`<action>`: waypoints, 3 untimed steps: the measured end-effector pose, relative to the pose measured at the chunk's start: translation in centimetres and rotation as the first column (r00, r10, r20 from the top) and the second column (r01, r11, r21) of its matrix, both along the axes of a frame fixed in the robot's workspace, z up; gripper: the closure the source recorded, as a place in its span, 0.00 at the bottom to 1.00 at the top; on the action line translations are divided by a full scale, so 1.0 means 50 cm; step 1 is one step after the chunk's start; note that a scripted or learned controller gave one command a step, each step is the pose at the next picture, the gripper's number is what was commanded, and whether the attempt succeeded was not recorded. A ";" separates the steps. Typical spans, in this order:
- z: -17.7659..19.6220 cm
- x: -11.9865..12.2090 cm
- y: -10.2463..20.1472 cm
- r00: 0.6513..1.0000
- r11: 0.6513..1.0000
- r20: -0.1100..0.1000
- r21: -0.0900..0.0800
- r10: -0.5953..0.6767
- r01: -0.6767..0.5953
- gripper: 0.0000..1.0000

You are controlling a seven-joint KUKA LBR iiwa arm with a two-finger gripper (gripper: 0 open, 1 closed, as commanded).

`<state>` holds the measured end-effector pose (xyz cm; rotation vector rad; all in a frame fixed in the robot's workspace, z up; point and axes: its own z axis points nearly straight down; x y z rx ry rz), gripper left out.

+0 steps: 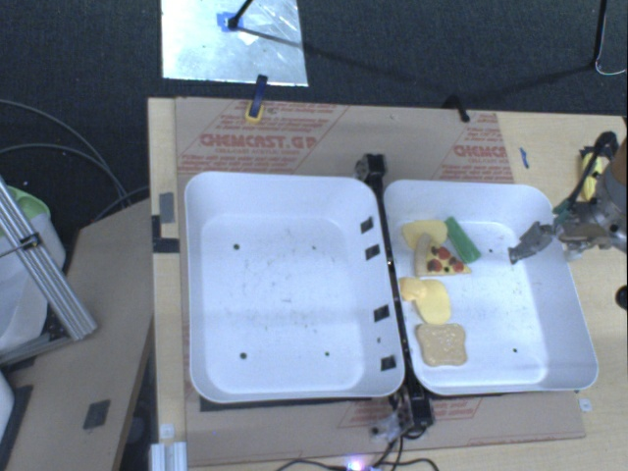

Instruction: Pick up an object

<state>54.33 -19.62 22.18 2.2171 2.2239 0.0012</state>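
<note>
From the camera above the bench, the claw point(520, 246) hangs over the right-hand side of the right bin point(564, 307), reaching in from the edge. Whether it is wide or narrow cannot be told at this size; nothing shows in its grip.

The things to pick from all lie to the claw's left, against the bin's inner wall. Nearest, and about level with the claw, is a green block point(462, 239), lying at a slant and touching a pizza slice point(440, 259). Just past them sits a yellow piece point(423, 232). Farther left and lower down are another yellow piece point(430, 299) and, lowest of all, a slice of toast point(442, 343).

To do this step well, I would go for the green block: it is the closest and looks thick enough to pinch. Turn the claw to straddle its short width, and come down centred so the pizza slice is not dragged along. The flat pieces would likely slip under a pinch.

The left bin point(285, 283) lies well beyond the toys. The cardboard point(294, 130) under the bins bears red print reading "CHEMCAST GP", partly repeated above the right bin.
</note>
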 end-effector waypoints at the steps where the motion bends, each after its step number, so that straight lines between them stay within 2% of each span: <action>1: -0.286 0.022 0.098 1.000 1.000 -0.001 0.002 0.005 -0.005 0.00; 2: -0.266 0.108 0.197 1.000 1.000 0.004 0.002 0.007 -0.007 0.00; 3: -0.273 -0.116 0.205 1.000 1.000 -0.003 0.002 -0.006 0.006 0.00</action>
